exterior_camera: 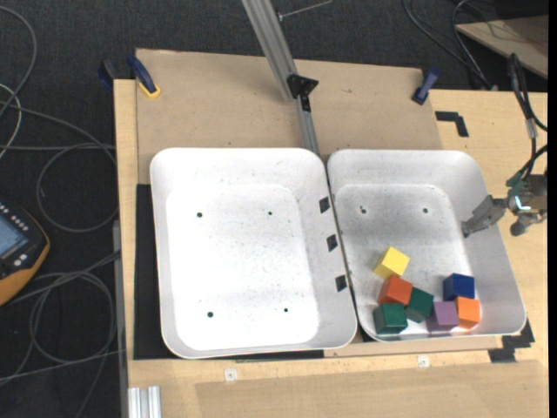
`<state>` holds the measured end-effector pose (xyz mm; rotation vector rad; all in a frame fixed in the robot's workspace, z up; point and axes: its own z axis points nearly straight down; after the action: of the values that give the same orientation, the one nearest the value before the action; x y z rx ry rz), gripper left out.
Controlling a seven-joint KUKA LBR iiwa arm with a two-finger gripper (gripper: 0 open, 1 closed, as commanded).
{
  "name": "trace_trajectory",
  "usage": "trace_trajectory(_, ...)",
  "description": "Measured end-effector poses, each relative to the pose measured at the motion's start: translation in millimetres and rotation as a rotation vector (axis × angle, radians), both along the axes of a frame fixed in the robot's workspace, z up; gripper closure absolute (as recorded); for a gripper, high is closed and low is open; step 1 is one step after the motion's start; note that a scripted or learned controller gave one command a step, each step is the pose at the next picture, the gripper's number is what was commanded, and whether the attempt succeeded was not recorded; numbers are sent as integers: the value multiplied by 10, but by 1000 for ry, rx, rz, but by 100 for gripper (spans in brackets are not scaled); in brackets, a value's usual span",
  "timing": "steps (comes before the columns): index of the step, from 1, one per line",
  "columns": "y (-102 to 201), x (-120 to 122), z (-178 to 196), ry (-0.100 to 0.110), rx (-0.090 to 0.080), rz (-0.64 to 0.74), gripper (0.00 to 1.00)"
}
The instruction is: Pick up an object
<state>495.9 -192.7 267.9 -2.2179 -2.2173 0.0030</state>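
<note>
Several small blocks lie clustered in the front of the right bin [487, 190]: a yellow block [393, 261], a red block [398, 291], a green block [420, 303], a dark green block [391, 319], a purple block [445, 313], a blue block [459, 286] and an orange block [469, 311]. My gripper [496, 225] hangs over the right bin's right rim, above and to the right of the blocks. Its fingers stand open, with nothing between them. One grey finger [479, 218] slants down towards the bin floor.
The left bin [165, 233] adjoins the right bin along a shared middle rim. A metal pole [278, 50] slants up from behind the bins. Blue clamps [144, 78] hold the board's back corners. Cables lie on the floor at left.
</note>
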Motion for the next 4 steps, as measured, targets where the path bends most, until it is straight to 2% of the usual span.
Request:
trace_trajectory(1, 1, 9, 22, -5, -1, 1, 0)
trace_trajectory(2, -15, 16, -403, 0, 0, 0, 0)
trace_trajectory(3, -22, 10, -1038, 2, 1, 0, 0)
trace_trajectory(4, -20, -103, -1561, 1, 1, 0, 0)
